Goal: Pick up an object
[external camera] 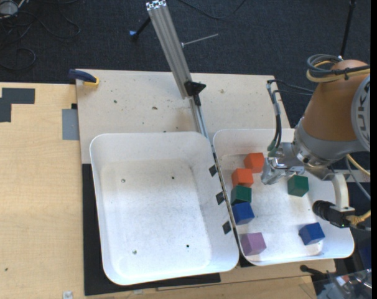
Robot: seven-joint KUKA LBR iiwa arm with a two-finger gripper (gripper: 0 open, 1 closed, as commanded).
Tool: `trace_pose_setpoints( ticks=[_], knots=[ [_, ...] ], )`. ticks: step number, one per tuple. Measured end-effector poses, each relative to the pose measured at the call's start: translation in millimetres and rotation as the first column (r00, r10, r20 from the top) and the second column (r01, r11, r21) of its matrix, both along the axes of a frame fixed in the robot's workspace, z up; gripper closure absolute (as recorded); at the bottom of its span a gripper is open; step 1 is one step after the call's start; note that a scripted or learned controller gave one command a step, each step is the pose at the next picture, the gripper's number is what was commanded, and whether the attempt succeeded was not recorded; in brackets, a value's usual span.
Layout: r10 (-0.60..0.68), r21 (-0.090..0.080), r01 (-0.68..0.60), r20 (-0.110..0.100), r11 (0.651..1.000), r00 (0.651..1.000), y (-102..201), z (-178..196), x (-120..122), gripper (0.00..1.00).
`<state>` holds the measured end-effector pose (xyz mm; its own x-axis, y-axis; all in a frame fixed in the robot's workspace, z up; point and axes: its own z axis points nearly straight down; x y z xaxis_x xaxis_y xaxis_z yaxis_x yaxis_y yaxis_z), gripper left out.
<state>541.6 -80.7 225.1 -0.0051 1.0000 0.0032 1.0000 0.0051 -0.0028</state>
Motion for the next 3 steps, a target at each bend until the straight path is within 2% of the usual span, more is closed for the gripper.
trace_pose_setpoints(
  ticks=[3],
  knots=[
    [-0.001,-0.002,0.001,0.0,1.0,1.0,159.0,-1.9,32.6,1.0]
  ],
)
